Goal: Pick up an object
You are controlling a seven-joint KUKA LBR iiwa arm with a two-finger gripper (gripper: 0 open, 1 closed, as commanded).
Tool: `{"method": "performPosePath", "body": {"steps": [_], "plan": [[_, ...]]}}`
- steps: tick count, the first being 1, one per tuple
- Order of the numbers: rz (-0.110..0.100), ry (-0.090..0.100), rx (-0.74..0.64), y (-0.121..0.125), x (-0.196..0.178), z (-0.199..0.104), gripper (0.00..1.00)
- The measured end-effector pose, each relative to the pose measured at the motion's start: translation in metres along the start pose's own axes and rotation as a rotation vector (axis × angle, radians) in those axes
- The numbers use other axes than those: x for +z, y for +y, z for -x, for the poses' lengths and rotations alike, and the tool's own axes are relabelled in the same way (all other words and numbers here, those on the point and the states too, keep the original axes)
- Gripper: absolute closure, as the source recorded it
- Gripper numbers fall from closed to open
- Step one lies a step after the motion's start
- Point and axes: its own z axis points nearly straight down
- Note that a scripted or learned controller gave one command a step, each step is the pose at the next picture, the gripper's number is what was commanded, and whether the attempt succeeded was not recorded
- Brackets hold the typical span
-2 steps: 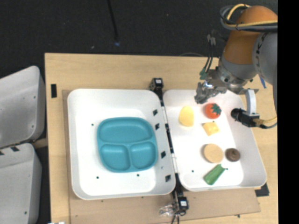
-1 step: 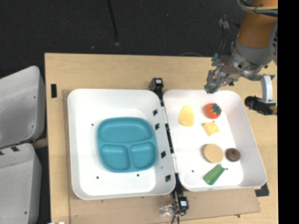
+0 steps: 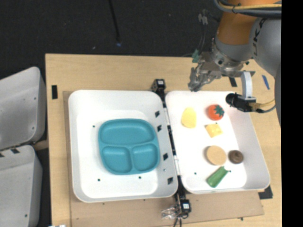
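Note:
The right bin (image 3: 251,141) holds several small items: a yellow oval piece (image 3: 189,117), a red tomato (image 3: 215,112), a yellow cheese wedge (image 3: 213,130), a tan round cookie (image 3: 215,155), a brown chocolate donut (image 3: 236,157) and a green pickle (image 3: 217,177). My gripper (image 3: 195,84) hangs above the far left corner of the right bin, behind the yellow oval piece, with nothing visibly between its fingers. It stands apart from all the items.
The left bin (image 3: 78,126) holds a teal divided plate (image 3: 128,144). Black clips (image 3: 158,85) sit along the seam between the bins. A black cable fitting (image 3: 236,101) hangs over the right bin's far edge. Grey chairs (image 3: 19,108) stand left of the bench.

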Motion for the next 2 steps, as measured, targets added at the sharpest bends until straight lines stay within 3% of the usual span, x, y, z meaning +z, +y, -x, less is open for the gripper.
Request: {"method": "performPosePath", "body": {"steps": [2], "plan": [[-0.004, 0.000, 0.002, 0.019, 0.022, -0.098, 1.00]]}}
